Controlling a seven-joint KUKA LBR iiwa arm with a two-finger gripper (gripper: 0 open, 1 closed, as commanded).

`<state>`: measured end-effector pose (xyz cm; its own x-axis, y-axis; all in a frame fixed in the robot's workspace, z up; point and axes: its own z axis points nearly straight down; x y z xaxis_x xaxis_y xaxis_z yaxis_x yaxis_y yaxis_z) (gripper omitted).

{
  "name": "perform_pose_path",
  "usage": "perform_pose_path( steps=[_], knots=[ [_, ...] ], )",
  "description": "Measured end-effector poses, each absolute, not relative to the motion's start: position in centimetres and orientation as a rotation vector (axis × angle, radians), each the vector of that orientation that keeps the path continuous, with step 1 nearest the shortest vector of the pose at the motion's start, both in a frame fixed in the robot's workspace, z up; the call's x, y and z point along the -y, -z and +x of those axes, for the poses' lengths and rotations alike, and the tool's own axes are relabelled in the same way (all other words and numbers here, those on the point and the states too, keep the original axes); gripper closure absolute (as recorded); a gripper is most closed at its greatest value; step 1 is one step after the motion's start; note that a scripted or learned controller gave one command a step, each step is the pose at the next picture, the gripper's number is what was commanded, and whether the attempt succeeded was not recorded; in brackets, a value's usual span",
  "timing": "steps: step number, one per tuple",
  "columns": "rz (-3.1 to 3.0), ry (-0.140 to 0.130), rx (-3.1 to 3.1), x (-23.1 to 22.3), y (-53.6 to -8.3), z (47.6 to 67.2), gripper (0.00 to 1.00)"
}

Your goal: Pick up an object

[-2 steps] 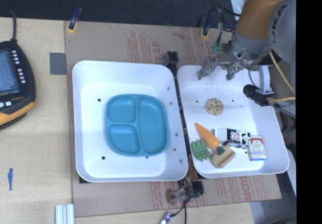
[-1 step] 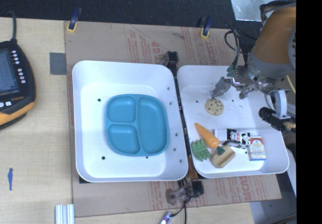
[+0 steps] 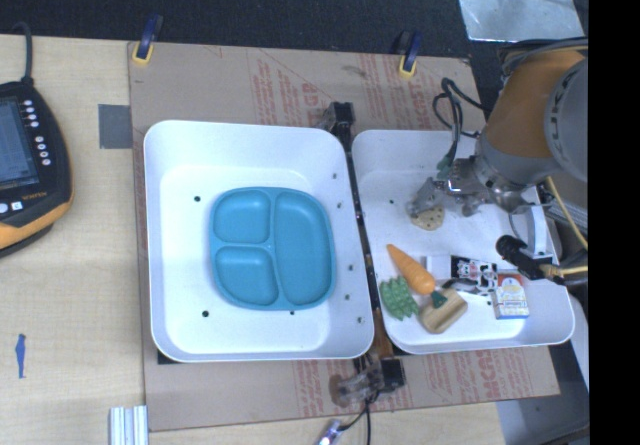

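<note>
Jaws (image 3: pixel 432 201) low in right bin (image 3: pixel 400 148), mid-right of frame, right above a tan cookie-like piece (image 3: pixel 430 220); can't tell if clenched or released, or touching. Toy carrot (image 3: pixel 411 269) lies lower in same bin.

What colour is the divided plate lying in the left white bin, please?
The divided plate is light blue, seen clearly in the camera view.

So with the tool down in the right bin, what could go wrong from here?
The tool sits at a small tan piece, an easy grasp to miss or nudge aside. The toy carrot, green toy and small carton lie crowded along the right bin's near edge, so a sweep could scatter them.
</note>
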<state>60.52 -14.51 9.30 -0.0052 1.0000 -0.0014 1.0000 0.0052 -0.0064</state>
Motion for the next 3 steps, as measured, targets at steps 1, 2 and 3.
perform_pose_path(
  steps=[1,2,3],
  knots=[
    [-2.211,-0.011,2.23,14.6,-10.4,60.6,1.0],
    [-2.211,-0.011,2.23,14.6,-10.4,60.6,0.0],
    [-2.214,-0.006,2.228,12.8,-9.2,64.8,0.0]
  ],
)
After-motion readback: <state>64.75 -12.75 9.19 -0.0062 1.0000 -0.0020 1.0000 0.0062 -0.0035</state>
